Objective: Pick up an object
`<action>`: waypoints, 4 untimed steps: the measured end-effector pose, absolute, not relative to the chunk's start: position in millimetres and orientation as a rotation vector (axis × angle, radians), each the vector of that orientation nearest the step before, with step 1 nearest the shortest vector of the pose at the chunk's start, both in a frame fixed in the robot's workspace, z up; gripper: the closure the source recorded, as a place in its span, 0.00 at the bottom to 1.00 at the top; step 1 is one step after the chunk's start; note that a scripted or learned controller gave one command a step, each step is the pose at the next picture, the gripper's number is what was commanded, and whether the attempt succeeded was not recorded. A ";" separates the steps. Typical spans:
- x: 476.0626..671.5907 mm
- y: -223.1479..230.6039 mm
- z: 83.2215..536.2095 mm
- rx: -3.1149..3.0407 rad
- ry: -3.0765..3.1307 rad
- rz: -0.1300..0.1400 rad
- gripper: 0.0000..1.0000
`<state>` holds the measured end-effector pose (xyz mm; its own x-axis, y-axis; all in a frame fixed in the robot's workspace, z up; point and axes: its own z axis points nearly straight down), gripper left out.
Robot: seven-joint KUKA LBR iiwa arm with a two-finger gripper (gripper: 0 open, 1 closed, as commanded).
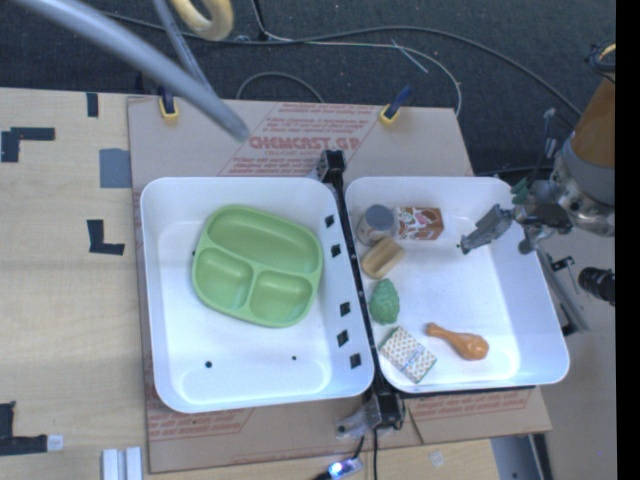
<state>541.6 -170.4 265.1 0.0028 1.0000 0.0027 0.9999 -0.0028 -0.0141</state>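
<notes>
In the right bin (520, 298) lie several small objects: a grey-lidded jar with a brown label (400, 222), a tan bread-like piece (381, 257), a green lumpy object (384, 301), a checkered packet (408, 354) and an orange drumstick-shaped toy (459, 341). My gripper (482, 230) hangs over the right bin's upper right part, pointing left toward the jar and well apart from it. The grey arm with its orange band (598, 128) enters at the right edge.
The left bin (165, 298) holds a green divided plate (257, 265). A black divider with clips (342, 268) runs between the bins. Cardboard (300, 133) lies under both bins, and cables and a grey tube (120, 38) cross the dark floor at the top.
</notes>
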 end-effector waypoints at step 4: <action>547.6 -169.9 85.7 -2.219 -2.221 0.005 0.00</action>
<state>547.6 -169.9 85.7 -0.0012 1.0000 -0.0010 1.0000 0.0012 -0.0038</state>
